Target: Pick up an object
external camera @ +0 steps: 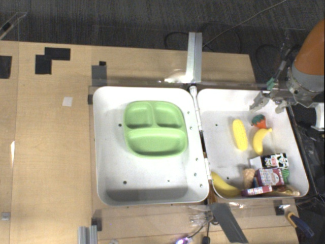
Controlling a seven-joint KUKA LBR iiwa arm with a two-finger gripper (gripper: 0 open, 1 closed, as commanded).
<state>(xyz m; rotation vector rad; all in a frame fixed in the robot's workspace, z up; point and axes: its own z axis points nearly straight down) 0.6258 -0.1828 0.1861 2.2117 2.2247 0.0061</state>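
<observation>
The right bin [218,111] holds a yellow corn-like piece [239,134], a small banana [259,140] and a small red and green item [259,120]. Along its near side lie a larger banana [223,185], a brown item [248,176] and small printed cartons [271,171]. My gripper [266,104] hangs over the bin's far right corner, just above the red and green item. It is open with nothing between its spread fingers [255,102].
In the left bin [109,151] a green divided plate [154,127] lies flat. A metal post [195,55] stands behind the wall between the bins. Cables run along the bench's far side and right edge.
</observation>
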